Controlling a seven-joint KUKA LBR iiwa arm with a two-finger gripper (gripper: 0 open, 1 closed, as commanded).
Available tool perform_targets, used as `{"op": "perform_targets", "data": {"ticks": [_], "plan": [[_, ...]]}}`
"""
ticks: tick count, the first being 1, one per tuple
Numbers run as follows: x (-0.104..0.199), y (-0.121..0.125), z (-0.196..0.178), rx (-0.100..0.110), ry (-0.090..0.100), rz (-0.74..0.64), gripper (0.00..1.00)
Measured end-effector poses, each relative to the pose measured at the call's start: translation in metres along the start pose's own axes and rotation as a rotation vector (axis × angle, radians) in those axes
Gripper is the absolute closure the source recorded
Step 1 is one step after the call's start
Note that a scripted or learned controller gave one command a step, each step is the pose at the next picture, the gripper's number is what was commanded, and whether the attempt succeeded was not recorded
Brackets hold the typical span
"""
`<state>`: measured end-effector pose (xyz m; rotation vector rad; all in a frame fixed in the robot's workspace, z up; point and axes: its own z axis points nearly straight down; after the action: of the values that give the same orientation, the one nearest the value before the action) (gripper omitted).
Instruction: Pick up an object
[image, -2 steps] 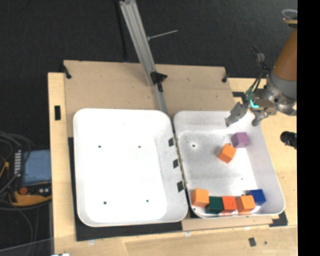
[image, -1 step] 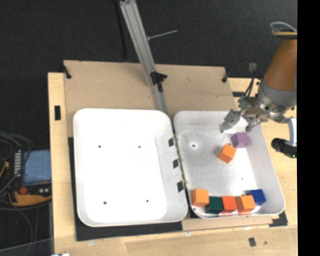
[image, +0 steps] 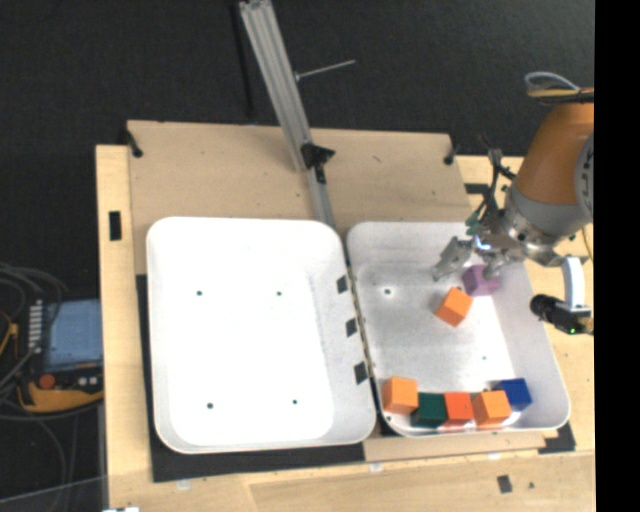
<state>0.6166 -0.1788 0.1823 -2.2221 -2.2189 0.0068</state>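
Camera view: the hand (image: 470, 262) hovers in the right bin (image: 400, 250), grip unclear, above a purple block (image: 487, 280); an orange cube (image: 454, 306) lies just nearer.

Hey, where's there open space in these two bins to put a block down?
The left bin has open floor from wall to wall. In the right bin, the floor is bare between the divider and the orange cube. It's crowded along the near wall, where the row of blocks sits, and under the gripper.
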Motion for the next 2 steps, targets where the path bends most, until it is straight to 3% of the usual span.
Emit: {"op": "perform_targets", "data": {"ticks": [1,2], "plan": [[0.005,0.005,0.059,0.001,0.001,-0.005,0.0],[0.005,0.007,0.044,-0.008,0.001,-0.002,1.0]]}}
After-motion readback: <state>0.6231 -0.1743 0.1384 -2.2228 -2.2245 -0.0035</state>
